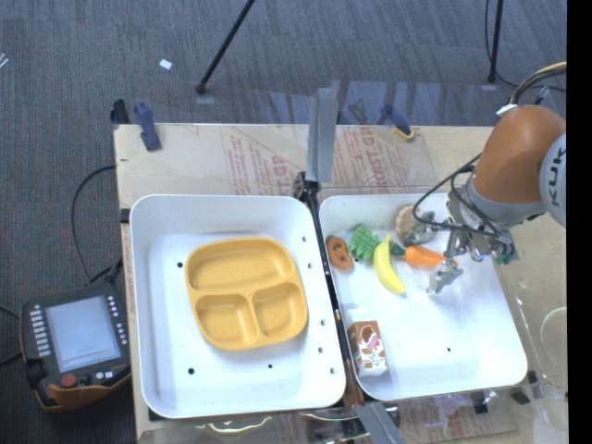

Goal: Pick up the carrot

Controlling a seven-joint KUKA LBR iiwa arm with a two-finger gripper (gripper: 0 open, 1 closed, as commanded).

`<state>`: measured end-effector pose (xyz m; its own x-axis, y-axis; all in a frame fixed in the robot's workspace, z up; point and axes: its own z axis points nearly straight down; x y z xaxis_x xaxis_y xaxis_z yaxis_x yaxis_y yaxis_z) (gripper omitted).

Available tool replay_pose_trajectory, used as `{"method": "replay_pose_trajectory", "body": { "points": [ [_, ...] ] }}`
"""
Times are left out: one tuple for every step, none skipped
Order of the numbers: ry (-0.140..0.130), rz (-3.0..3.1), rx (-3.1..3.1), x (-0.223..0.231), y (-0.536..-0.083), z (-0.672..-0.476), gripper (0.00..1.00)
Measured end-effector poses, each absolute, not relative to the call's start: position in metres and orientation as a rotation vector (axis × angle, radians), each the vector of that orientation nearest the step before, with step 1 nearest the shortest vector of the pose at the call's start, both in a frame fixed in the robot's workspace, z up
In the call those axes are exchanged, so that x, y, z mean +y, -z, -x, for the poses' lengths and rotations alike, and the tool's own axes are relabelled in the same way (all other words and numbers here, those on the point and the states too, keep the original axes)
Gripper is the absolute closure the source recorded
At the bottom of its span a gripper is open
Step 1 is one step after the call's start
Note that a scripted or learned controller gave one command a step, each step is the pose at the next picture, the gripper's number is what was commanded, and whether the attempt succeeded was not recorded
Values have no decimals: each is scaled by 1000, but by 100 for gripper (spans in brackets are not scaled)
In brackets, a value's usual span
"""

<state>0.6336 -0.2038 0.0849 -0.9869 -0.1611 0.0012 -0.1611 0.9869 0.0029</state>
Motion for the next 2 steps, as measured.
{"method": "replay_pose_trajectory", "body": {
  "points": [
    [6, -263, -3133, -200, -95, -636, 100],
    [5, -566, -3089, -161, -86, -565, 100]
  ]
}}
